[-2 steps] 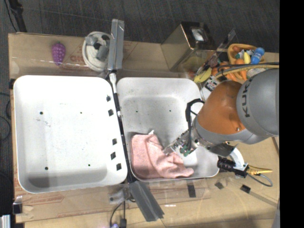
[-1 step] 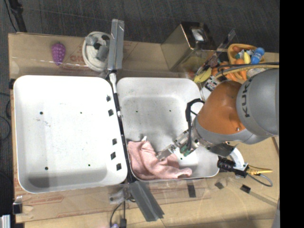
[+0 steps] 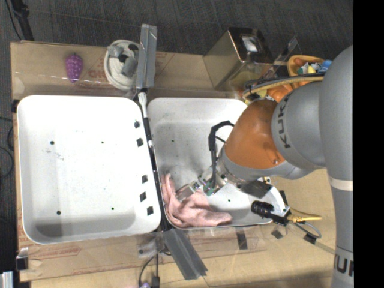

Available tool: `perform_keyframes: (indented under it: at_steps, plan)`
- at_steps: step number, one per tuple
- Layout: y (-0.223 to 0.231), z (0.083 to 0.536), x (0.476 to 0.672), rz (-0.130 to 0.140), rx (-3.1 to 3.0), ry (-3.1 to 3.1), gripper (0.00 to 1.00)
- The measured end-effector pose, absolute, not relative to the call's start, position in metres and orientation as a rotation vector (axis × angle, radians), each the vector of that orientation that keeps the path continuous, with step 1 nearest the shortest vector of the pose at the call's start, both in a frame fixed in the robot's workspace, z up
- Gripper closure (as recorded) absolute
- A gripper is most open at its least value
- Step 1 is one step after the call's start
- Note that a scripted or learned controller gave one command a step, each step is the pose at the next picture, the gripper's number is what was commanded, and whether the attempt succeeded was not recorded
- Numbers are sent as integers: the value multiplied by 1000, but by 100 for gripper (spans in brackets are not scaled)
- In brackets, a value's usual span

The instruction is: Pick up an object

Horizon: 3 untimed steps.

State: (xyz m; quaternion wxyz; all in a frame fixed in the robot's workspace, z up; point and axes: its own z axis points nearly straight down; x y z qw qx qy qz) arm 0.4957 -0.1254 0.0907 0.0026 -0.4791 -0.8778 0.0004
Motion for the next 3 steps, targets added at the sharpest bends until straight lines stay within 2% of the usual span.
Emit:
perform_keyframes:
  at_steps: [1, 2, 3]
  plan:
    - [-156, 142, 505, 0, -1392, -2816, 0]
    - [-102, 92, 495, 0, -1291, -2865, 0]
    - [-102, 102, 495, -1, -1286, -2864, 100]
